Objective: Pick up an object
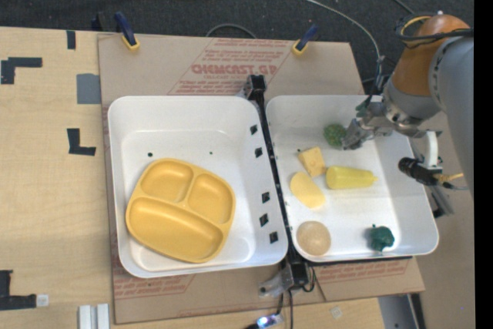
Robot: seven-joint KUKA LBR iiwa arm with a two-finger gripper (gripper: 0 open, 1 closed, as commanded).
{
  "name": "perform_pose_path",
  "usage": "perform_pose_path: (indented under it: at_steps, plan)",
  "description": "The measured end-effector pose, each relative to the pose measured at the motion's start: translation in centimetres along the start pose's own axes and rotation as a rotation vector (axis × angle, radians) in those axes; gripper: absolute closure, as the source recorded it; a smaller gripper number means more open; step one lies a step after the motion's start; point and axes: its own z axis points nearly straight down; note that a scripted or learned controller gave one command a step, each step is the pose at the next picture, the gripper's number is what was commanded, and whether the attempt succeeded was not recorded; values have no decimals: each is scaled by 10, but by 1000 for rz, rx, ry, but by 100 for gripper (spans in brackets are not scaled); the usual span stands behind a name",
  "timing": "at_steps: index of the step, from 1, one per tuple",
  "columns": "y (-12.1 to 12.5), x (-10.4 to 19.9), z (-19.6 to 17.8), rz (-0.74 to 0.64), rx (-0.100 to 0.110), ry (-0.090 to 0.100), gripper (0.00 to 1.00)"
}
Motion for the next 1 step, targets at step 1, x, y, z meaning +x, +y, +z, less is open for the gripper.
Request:
perform_pose_path:
  at_steps: [1]
  plan:
    - [5, 0, -64, 3, -8, -2, 100]
